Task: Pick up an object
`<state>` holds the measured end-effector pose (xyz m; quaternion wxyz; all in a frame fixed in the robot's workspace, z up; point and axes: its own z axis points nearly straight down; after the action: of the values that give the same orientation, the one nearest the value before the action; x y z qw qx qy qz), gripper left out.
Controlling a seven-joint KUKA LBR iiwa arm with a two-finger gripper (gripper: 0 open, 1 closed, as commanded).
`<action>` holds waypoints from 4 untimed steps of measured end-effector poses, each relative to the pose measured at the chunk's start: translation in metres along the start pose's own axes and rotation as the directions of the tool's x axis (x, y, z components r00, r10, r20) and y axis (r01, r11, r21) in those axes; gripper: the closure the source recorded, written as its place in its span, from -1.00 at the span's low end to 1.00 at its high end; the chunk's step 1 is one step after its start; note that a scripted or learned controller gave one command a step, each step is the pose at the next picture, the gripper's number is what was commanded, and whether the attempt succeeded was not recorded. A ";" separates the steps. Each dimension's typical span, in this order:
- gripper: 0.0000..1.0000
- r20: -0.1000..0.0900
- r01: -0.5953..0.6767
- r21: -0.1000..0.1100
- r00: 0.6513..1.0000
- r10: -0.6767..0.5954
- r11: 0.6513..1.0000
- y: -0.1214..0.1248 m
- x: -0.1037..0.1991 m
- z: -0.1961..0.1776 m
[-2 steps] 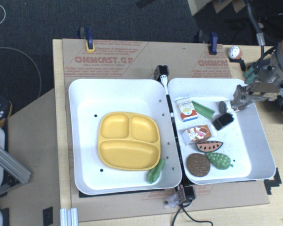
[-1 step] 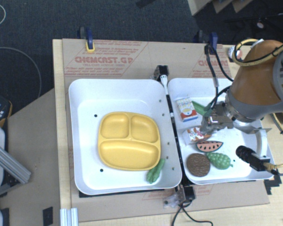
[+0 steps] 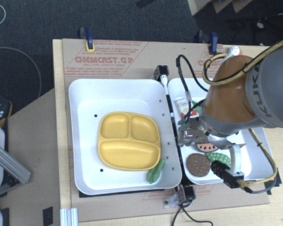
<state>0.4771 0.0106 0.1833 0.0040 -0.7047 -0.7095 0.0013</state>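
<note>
The arm's wrist hangs over the right bin (image 3: 254, 166); the jaws (image 3: 192, 132) sit at its left wall, and I cannot tell how they are set; the watermelon slice (image 3: 207, 147) lies just beside them at five o'clock, long axis three-to-nine; the brown cookie (image 3: 198, 164) lies beyond it at six.

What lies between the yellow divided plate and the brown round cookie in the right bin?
In the camera view, between the yellow plate and the brown cookie lie a green pea pod and the bins' adjoining white walls.
</note>
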 end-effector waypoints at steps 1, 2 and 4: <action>1.00 -0.006 0.011 -0.027 1.000 -0.011 1.000 0.027 0.131 -0.145; 1.00 0.000 -0.003 -0.016 1.000 0.003 1.000 0.001 0.133 -0.207; 1.00 -0.001 0.001 -0.018 1.000 -0.001 1.000 0.002 0.114 -0.203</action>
<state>0.4798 0.1239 0.3868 -0.0020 -0.7043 -0.7099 -0.0052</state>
